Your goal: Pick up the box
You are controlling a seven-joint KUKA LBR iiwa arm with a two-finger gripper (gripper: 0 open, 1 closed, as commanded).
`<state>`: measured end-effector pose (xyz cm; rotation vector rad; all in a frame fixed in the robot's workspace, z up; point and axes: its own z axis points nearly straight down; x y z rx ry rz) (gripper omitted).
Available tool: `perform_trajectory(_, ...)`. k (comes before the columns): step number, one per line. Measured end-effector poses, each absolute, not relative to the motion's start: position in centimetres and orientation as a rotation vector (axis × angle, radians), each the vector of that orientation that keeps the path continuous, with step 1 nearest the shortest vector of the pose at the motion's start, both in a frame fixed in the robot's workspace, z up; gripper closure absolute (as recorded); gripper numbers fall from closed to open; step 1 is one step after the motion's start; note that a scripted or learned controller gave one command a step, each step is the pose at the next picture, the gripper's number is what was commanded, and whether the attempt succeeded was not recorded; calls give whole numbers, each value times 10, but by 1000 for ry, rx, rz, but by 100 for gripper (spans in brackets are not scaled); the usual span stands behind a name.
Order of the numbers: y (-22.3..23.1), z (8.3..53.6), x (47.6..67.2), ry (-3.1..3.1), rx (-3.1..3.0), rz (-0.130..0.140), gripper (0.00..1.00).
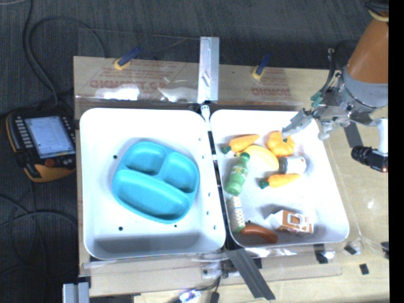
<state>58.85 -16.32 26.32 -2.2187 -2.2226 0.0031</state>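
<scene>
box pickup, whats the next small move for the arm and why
Probably swing the gripper toward the near edge of the right bin and stop above the box. The gripper now sits at the bin's far end, by the orange toy, while the box lies at the near end beside the red sausage, well apart from the gripper.

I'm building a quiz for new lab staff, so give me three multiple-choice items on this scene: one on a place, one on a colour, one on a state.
1. Where is the box?
A. Left bin
B. Right bin, near corner
C. On the bench

2. What colour is the tray?
A. Blue
B. Red
C. Yellow

3. How does the bottle sit?
A. Upright
B. Lying down
C. In the claw

Answers: B, the box rests by the sausage; A, the divided tray is blue; B, the green bottle lies flat by the bin wall.
</scene>
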Motion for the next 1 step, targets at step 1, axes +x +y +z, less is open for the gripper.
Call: perform_trajectory(1,-198,385,558,-2357,-2080,3,0)
